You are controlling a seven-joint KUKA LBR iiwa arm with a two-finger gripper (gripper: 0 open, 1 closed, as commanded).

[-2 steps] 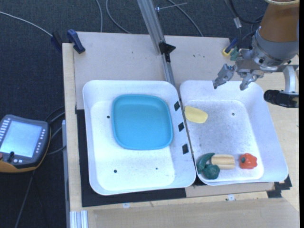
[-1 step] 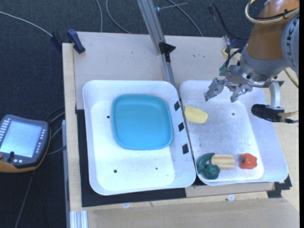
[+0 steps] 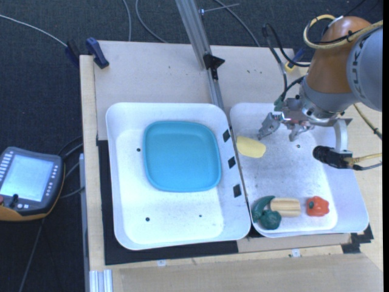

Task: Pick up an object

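My gripper (image 3: 281, 130) hangs over the far part of the right bin (image 3: 304, 169), its fingers spread open with nothing between them. A pale yellow piece (image 3: 250, 146) lies just left of and below the fingertips, near the bin's left wall. Along the bin's near edge lie a dark green object (image 3: 266, 212), a tan cylinder (image 3: 285, 207) and a red pepper-like toy (image 3: 316, 206).
The left bin (image 3: 124, 181) holds a turquoise square plate (image 3: 181, 156). A metal pole (image 3: 194, 26) slants up from between the bins. A handheld pendant (image 3: 27, 181) rests off the bench at left, and a blue clamp (image 3: 96, 50) sits at the bench's far left corner.
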